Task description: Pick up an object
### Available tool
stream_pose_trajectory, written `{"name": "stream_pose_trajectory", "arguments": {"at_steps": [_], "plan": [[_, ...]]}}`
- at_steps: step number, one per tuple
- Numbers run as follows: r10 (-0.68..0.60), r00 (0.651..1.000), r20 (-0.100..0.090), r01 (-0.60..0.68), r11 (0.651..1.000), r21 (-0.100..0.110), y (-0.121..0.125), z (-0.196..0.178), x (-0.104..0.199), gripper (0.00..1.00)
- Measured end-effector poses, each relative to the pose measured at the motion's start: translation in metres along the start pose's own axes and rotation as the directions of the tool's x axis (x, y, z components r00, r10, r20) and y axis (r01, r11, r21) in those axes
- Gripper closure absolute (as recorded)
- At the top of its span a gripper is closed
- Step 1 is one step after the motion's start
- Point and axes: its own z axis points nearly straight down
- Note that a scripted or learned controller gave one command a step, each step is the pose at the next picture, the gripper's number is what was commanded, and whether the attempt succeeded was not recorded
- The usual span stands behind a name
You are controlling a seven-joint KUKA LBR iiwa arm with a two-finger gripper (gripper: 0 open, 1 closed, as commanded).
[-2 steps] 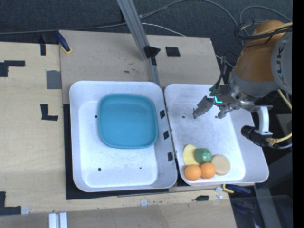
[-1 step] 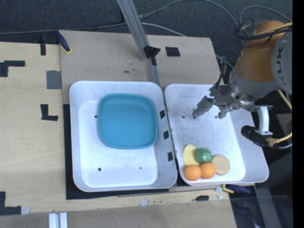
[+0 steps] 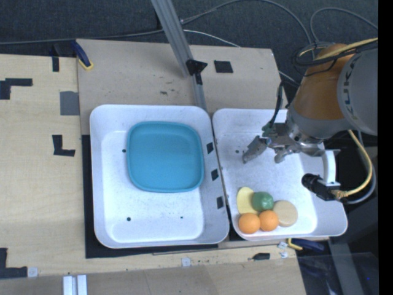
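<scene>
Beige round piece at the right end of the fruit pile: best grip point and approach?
Take the beige round piece across its top-to-bottom width, coming straight down. Its right and far sides look free; the small orange ball touches its left, so a left-right pinch would likely jam. The claw hangs above, open.

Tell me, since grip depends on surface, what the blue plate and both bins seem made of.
Blue plate: probably plastic, matte, uniform colour with soft rounded corners. Left bin and right bin: likely moulded plastic, white, slightly glossy, with rounded rims.

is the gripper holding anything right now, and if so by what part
Nothing is held. The gripper hangs open over a bare part of the right bin, with no thing between its fingers. The small fruit pieces lie apart from it in the bin's near corner.
</scene>
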Motion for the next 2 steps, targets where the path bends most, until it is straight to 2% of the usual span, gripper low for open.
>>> {"name": "stream_pose_trajectory", "arguments": {"at_steps": [2], "plan": [[0.0, 1.0, 0.001, 0.0, 1.0, -0.004, 0.001, 0.098, -0.009, 0.0]]}}
